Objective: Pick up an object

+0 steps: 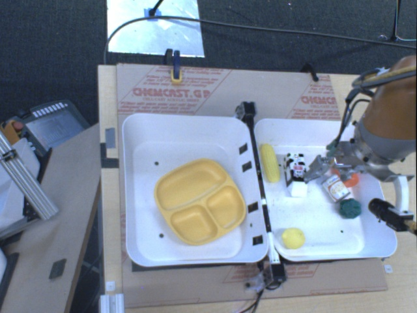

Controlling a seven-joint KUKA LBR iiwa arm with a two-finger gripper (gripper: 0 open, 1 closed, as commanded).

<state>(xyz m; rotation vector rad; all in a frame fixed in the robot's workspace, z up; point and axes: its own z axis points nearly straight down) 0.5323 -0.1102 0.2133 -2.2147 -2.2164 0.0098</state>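
In the right bin, my gripper hangs low over the middle, just right of a black-and-white cow toy. A white block lies below the cow. A small bottle with an orange cap lies directly under and beside the gripper, and a dark green lump sits below the bottle. A yellow corn cob lies along the bin's left wall. Near the front wall rests a yellow lemon. I see nothing held by the gripper.
The left bin holds a yellow divided plate. A black divider with clips runs between the bins. The arm with its orange band covers the right bin's far right corner. Cables hang by the wrist.
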